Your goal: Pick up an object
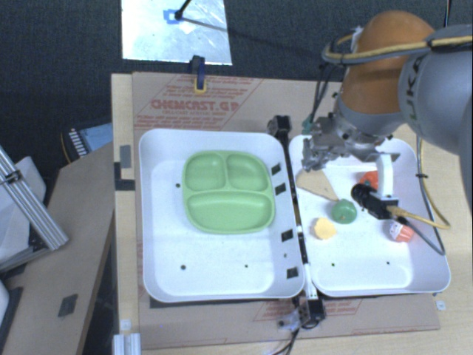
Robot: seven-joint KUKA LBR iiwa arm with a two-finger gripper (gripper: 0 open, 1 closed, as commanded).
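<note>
In the left bin (159, 265) a green plate (225, 193) is held. At the right bin's (369, 276) far left corner the gripper (316, 157) is seen; whether it is open or closed cannot be told. A tan wedge (319, 186) lies just nearer, then a green ball (343, 211) and a yellow lump (324, 229). Bare floor is left along the near wall.

My pincer (316, 157) hangs over the right bin's (369, 272) far left corner, with the tan wedge (319, 186) just beside it. The green ball (343, 212), yellow lump (324, 229), orange piece (368, 177) and orange-white bit (401, 232) crowd the middle, and the near strip is bare. In the left bin (159, 272), the green tray (228, 192) fills the centre, with open floor all around.
</note>
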